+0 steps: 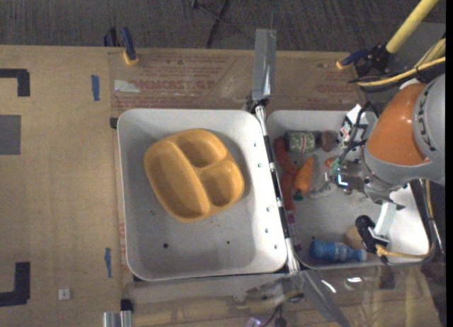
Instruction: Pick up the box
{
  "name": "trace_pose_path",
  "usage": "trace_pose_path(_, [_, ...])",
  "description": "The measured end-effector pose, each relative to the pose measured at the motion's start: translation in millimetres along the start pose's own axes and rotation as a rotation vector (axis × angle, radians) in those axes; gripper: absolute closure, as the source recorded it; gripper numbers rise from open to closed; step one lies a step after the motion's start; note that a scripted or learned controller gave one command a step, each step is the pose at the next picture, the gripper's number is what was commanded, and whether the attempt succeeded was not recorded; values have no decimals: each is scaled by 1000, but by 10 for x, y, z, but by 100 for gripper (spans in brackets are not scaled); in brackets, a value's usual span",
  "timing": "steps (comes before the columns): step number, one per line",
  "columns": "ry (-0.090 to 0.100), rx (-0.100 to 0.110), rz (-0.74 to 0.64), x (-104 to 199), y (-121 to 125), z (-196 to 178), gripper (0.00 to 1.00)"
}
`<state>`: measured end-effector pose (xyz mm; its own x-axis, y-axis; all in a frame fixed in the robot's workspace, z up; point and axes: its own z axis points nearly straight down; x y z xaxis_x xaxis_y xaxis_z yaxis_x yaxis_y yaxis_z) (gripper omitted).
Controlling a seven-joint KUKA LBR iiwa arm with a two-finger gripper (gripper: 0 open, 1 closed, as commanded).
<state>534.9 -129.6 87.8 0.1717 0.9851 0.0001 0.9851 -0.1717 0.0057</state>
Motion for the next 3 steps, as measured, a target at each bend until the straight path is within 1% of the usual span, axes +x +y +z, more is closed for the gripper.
trace_pose_path(1, [0,-1,1,-240,-504,-1,0])
trace_pose_path(2, [-1,-5,346,-146,-508,-2,0])
trace_pose_path(3, [-2,2,345,133,659,11,0])
